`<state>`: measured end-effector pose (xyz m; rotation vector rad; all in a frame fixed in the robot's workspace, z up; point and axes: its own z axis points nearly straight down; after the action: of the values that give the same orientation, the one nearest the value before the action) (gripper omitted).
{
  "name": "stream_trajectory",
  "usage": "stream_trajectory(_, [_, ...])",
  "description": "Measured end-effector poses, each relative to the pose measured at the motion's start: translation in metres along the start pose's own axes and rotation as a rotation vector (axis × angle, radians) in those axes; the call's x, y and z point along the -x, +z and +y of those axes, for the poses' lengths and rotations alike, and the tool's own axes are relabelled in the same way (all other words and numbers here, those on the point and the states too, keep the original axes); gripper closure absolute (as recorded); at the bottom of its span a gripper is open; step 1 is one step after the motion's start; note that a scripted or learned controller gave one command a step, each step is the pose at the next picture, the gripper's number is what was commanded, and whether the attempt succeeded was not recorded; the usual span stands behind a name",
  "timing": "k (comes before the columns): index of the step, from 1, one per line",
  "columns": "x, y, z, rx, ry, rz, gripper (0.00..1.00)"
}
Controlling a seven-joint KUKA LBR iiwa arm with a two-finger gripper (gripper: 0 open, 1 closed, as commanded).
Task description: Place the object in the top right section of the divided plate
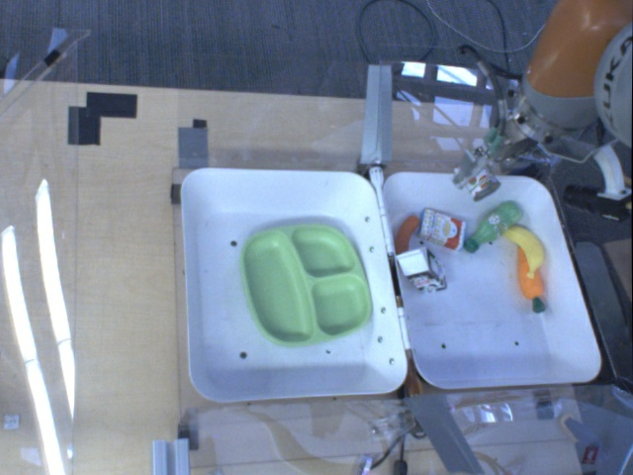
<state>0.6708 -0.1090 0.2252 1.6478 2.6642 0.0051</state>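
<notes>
**Two bins, divided plate, and tool at the far rim**

The pale wooden worktop [119,295] carries two shallow white bins side by side. The left bin [213,354] holds a green divided plate [307,283] lying flat near its centre — one long section on the left and two smaller sections on the right, none of them occupied. The right bin [495,344] holds the loose objects: a small carton with a red-and-white label [441,228], an orange-red item [406,232] partly tucked against the bin's left wall, a small white and grey box [415,265] just below it, a green bottle-like toy [495,225], a yellow banana [526,248] and a small carrot [533,287] touching the banana's lower end. The arm [574,38] enters from the right; its tool [479,178] hangs above the far rim of the right bin, apart from every object — whether it is spread or pressed together cannot be told, and nothing is seen between its tips.
</notes>
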Motion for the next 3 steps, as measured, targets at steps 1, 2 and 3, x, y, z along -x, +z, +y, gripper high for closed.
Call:
stream_trajectory(1, [-0.088,0.029,0.002,-0.004,0.071,0.004,1.00])
stream_trajectory(2, [-0.177,0.018,-0.041,-0.003,-0.026,0.005,1.00])
stream_trajectory(3, [-0.254,0.039,-0.079,-0.005,-0.061,0.006,1.00])
